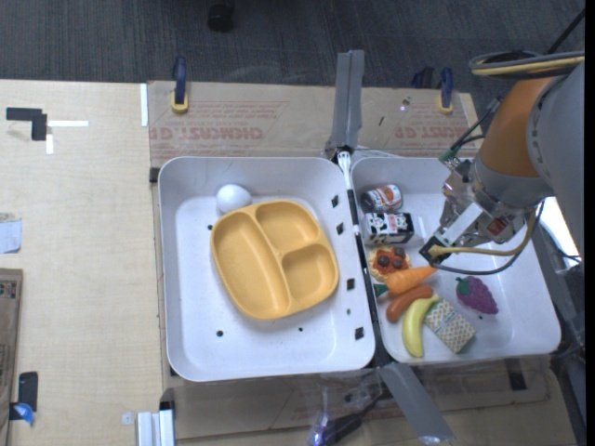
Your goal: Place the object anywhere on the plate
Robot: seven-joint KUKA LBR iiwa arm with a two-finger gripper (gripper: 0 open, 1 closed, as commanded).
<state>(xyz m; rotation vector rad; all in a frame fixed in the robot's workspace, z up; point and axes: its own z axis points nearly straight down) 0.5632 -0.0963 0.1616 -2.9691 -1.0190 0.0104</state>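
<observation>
While the gripper hangs over the right bin, well to the right of the yellow divided plate, whether it is wide or narrow cannot be told from this slant, and nothing can be seen held in it. The plate lies flat in the left bin on the counter, with a small white egg-shaped thing touching its far left rim.

All the other toys lie right of the plate, past the wall between the bins. Which of them is the object to be placed cannot be told. Nearest the plate's far right corner are a small can and, just this side of it, a black-and-white carton. Level with the plate's middle sits a pizza slice, with a carrot touching it. A sausage and a banana lie level with the plate's near edge, beside a speckled sandwich-like block. Purple grapes lie farthest right of the plate — just beneath the gripper's side of the bin. The grey arm with its orange band reaches in from beyond the grapes.
</observation>
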